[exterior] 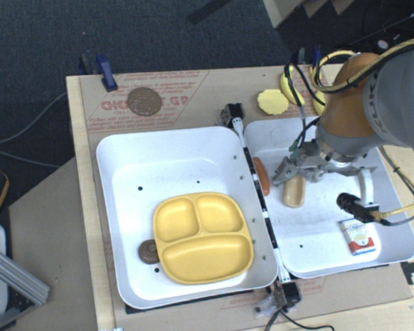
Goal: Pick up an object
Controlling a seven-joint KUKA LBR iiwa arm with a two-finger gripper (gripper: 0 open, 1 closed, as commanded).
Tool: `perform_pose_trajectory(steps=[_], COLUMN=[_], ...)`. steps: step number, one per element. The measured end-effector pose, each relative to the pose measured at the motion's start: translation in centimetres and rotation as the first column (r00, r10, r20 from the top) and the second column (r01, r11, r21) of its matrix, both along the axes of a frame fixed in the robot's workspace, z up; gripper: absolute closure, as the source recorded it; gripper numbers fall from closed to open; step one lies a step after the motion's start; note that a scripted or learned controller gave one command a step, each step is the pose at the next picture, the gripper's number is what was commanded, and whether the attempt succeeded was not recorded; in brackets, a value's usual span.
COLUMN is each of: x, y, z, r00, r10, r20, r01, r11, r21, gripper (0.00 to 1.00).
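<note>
Gripper (298,170) in right bin (392,250) | tan cylinder (293,192) directly beneath, long axis upright in view | finger state: cannot tell

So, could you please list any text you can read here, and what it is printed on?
"CHO...", partly covered, then "GR": red print on the cardboard behind the bins; smaller lines around it too blurred to read.
Small red-and-white card in the right bin: print too small to read.
</note>
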State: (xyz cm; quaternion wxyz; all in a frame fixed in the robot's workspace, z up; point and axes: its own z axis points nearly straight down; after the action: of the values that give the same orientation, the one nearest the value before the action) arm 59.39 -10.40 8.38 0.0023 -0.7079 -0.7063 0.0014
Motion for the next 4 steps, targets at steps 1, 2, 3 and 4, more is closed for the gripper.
perform_pose_trajectory(steps=[1,2,3,4], x=[0.2,1.5,1.3,3.1], y=[0.1,9.3,8.7,3.5], z=[1.1,10.8,10.1,10.1], r00=[1.0,1.0,1.0,1.0], r10=[0.001,0.013,0.003,-0.002], r20=[0.006,0.017,0.006,0.009], r01=[-0.001,-0.013,-0.003,0.002], r11=[1.0,1.0,1.0,1.0], r21=[-0.001,0.001,-0.001,-0.004], gripper=[1.0,1.0,0.0,0.0])
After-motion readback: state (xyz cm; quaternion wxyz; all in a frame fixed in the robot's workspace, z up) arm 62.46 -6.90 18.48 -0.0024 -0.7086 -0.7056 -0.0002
